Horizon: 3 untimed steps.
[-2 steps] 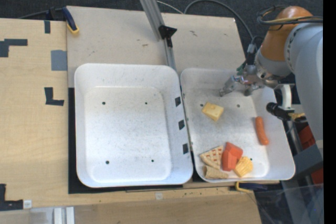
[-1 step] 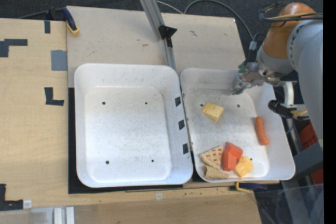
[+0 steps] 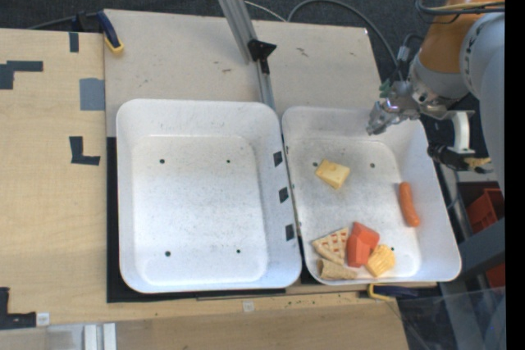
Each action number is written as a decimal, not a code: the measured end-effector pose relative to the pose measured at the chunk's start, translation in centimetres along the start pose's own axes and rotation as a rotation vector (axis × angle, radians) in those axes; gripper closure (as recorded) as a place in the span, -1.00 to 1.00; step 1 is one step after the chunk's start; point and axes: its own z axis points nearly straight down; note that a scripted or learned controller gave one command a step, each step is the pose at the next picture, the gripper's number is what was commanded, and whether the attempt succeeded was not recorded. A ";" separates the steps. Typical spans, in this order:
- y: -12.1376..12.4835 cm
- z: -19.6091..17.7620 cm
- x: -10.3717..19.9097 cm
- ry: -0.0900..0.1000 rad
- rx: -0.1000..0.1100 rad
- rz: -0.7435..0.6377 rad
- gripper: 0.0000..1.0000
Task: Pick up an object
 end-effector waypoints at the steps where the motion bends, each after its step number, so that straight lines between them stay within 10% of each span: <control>1: 0.4 -4.3 0.1 0.000 -0.001 0.000 1.00; 3: 1.2 -14.3 -0.2 -0.001 -0.001 0.000 1.00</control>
